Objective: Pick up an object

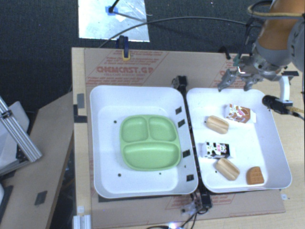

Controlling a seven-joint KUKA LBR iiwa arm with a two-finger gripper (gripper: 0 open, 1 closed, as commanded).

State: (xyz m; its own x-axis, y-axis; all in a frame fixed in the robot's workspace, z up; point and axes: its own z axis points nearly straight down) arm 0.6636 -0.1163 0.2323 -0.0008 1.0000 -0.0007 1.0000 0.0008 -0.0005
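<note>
Two bread rolls (227, 169), two cartons (217, 150)

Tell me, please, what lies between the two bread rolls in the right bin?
In the camera view, a small black-and-white carton lies between the upper bread roll and the lower bread roll, on the right bin.

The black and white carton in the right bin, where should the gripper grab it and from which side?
Probably from straight above, across the short sides of the black and white carton: it lies flat, long axis left-right, with bare floor above, though a bread roll sits close below.
</note>
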